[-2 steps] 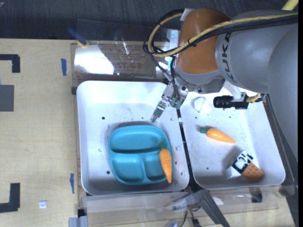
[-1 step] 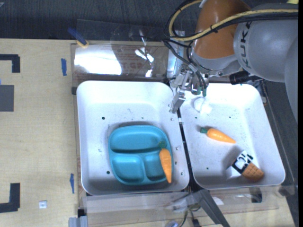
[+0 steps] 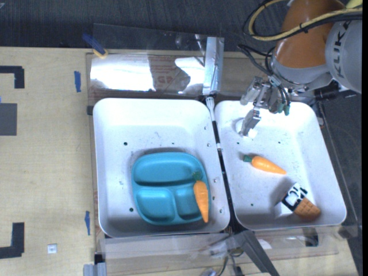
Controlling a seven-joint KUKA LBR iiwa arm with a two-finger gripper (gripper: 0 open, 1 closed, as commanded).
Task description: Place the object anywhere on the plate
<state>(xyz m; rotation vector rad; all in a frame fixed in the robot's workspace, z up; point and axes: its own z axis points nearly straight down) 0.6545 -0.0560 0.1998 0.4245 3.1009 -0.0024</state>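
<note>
A blue sectioned plate (image 3: 163, 187) lies in the left bin (image 3: 115, 125). An orange toy carrot (image 3: 201, 200) rests on the plate's right rim, pointing toward the front. A second carrot (image 3: 264, 164) with a green top lies in the middle of the right bin (image 3: 322, 154). My gripper (image 3: 251, 122) hangs over the back left part of the right bin, above and behind that second carrot and apart from it. Its fingers (image 3: 249, 124) point down with nothing between them.
A brown and black-white toy (image 3: 301, 203) lies in the front right corner of the right bin. A clear shiny panel (image 3: 149, 68) stands behind the left bin. The divider (image 3: 217, 148) between the bins runs front to back. Cables (image 3: 270, 22) loop above the wrist.
</note>
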